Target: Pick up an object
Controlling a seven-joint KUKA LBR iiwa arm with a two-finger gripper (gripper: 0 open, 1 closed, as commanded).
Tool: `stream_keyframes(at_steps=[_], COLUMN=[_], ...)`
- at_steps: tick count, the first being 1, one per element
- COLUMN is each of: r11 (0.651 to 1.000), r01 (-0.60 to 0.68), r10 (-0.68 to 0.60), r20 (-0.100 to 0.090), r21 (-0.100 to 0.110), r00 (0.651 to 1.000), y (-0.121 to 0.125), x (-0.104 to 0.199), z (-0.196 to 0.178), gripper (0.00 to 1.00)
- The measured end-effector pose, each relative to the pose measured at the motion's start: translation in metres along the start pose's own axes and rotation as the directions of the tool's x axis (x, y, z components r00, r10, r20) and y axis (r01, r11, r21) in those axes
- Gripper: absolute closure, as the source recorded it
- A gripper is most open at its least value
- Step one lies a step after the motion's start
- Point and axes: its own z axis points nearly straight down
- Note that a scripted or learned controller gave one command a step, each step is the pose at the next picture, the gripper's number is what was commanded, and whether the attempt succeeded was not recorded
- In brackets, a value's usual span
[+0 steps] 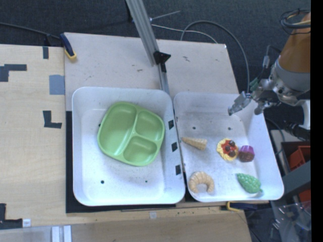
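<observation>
A green divided plate [132, 133] fills the left bin [81, 135]; the right bin [202, 105] carries a cone [195, 143], croissant [201, 181], fruit tart [227, 149], purple piece [246, 154] and green leafy piece [249, 182]. The pincer [247, 104] hangs over that bin's far right rim, fingers apart, gripping nothing. A sound pick likely means dropping straight over one well-separated item, such as the cone. The arm's upper part is cut off at right.

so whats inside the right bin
Five toy foods lie in the right bin: a cone, a fruit tart, a purple piece, a croissant and a green leafy piece. The gripper hangs over its far corner, hiding a little floor.
</observation>
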Motion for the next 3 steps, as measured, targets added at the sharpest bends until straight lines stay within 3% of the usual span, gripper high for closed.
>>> stream_keyframes(at_steps=[1, 3], r11=[1.000, 1.000], r01=[0.000, 0.000], r10=[0.000, 0.000], r20=[0.000, 0.001], r21=[0.000, 0.005], r00=[1.000, 1.000], y=[0.000, -0.005], x=[0.000, -0.008], z=[0.000, 0.091], gripper=[0.00, 0.00])
